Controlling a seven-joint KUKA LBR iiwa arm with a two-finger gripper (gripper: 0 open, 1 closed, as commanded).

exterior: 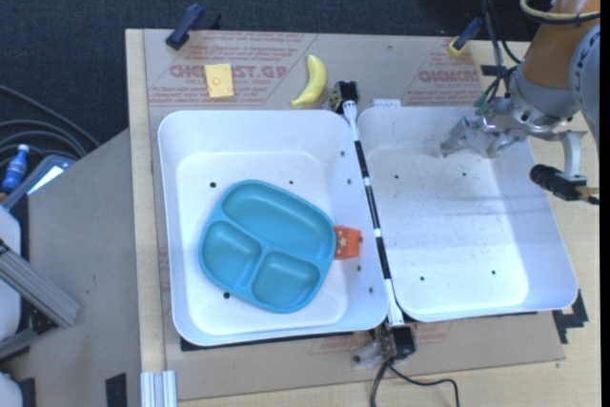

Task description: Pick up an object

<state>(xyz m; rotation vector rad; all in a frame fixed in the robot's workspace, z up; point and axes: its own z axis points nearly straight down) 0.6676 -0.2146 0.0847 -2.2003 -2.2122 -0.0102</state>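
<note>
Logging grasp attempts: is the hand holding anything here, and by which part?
Nothing is held: the hand hangs over the right white bin with nothing between its fingers.

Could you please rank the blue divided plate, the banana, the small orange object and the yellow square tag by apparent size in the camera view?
1. blue divided plate
2. banana
3. small orange object and yellow square tag: look alike, unranked.

Just one camera on me, fixed up above the bench [286, 62] and tilted down at a slant. It sat far enough back to catch both white bins [191, 319] plus some dark floor, and my arm [562, 43] came in from its right.
</note>
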